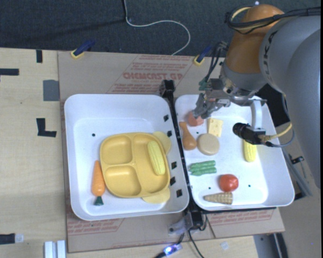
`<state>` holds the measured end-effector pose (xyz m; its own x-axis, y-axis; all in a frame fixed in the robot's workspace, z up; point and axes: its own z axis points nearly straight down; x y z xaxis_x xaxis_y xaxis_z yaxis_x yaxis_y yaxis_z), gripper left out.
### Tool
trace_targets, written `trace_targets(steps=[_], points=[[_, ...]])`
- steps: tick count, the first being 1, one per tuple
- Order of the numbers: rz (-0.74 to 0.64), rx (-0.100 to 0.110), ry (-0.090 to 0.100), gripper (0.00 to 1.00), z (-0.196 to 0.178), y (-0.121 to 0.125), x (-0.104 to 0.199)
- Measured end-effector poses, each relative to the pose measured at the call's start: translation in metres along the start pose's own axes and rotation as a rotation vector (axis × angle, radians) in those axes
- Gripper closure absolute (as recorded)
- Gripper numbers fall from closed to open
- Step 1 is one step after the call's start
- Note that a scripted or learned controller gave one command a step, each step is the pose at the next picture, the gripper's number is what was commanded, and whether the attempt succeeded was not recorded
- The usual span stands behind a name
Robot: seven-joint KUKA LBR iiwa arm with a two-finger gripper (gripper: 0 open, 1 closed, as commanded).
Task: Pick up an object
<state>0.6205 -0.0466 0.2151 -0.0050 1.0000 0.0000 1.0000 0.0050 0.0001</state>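
Grey metal jaws [200,112] hang low over the upper left corner of the right bin [269,195], right above a small pinkish-orange piece [194,120] lying by the divider. We cannot tell how far they are parted, and nothing shows between them. We judge this the approach step, with the pick not yet made. Just below lie a cheese wedge [215,127], a round tan bun [208,143], green beans [202,168], a tomato [228,183] and a cone [219,199]. Left of centre, the other bin [78,109] holds a yellow tray [130,165], corn [156,158] and a carrot [97,181]. Next we need a short straight descent centred on the piece, then a firm close.
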Motion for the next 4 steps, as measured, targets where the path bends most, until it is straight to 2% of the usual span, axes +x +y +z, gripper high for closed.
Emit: trace_targets(steps=[1, 2, 3, 4], points=[[0.0, -0.002, 0.0, 1.0, -0.019, 0.029, 0.025], [0.005, 0.002, -0.002, 1.0, -0.018, 0.025, 0.014], [0.004, 0.003, -0.002, 1.0, -0.001, 0.02, 0.016], [0.004, 0.001, -0.002, 1.0, 0.0, 0.031, 0.019]])
